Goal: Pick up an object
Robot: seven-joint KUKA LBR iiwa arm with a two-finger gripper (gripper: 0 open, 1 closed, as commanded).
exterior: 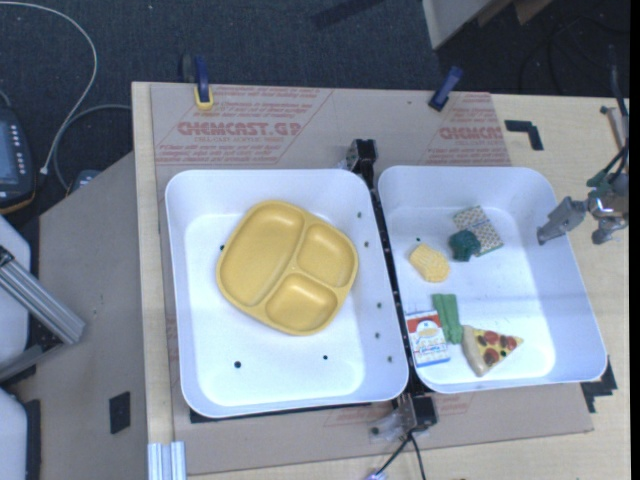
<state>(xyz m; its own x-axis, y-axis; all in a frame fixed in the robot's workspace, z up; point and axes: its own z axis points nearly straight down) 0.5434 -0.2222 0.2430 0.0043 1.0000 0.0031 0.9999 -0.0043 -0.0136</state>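
Two shallow white plastic bins sit side by side on a bench covered with brown printed cardboard [300, 113]. Filling much of the left bin [190, 298] is a yellow plastic plate with three compartments [287, 266], lying flat and turned at an angle to the bin's walls.

Scattered in the right bin [560, 298] are several small toy foods. Toward the back lies a square checkered tan piece like a cracker [481, 226], tilted on one corner, with a dark green lumpy piece like broccoli [464, 245] touching its near left edge. Just left of these, apart from them, is a small yellow ridged piece like a corn cob [430, 262]. Nearer the front, a green stick-shaped piece [449, 316] lies lengthwise along the right side of a small white carton with red and blue print [428, 339]. Right of the stick rests a toy pizza slice with red toppings [490, 349], its crust end close to the stick's lower end.

At the frame's right edge, the grey metal gripper [572, 219] hangs at the right bin's far right wall, well apart from all the toys. Nothing is visible in its grasp, and how far its fingers are parted cannot be told.
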